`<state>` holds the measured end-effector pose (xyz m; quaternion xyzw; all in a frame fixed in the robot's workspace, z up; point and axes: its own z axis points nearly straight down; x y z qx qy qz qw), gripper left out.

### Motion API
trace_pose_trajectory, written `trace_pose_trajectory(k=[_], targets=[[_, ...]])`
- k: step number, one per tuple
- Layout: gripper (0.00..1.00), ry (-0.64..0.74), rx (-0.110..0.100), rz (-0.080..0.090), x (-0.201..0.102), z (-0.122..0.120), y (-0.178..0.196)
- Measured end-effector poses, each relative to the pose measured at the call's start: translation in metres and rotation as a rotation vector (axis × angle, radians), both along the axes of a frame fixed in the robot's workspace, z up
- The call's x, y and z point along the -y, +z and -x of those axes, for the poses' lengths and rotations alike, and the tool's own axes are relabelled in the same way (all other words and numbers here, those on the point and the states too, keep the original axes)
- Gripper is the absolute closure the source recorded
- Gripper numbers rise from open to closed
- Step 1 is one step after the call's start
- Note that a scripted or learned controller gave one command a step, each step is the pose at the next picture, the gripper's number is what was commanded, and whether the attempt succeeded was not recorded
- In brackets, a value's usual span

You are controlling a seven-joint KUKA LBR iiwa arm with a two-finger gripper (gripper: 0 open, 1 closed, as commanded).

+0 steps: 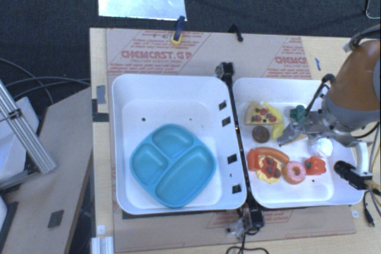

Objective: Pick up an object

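Over right bin (262,91), gripper (288,135) low; can't tell jaw state, nothing visibly gripped. Brown cookie (261,134) just left of jaws, pizza slice (262,112) beyond, donut (294,172) below them.

The bench (149,47) is faced with printed cardboard. Two shallow white bins rest directly on it side by side: the right bin (321,194) beneath the gripper (286,137), the left bin (128,128) well clear of it.

Bright, even overhead light; soft shadows; glare on the white bins (178,83); slightly blurred.
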<state>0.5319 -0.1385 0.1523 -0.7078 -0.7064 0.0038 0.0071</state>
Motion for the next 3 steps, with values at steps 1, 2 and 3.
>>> trace_pose_trajectory(k=[1,2,3], targets=[[0.00,0.007,0.011,-0.010,0.057,0.022,-0.071],[0.00,0.013,0.022,0.003,0.003,-0.040,-0.067],[0.00,0.005,0.012,0.001,-0.042,0.032,-0.047]])
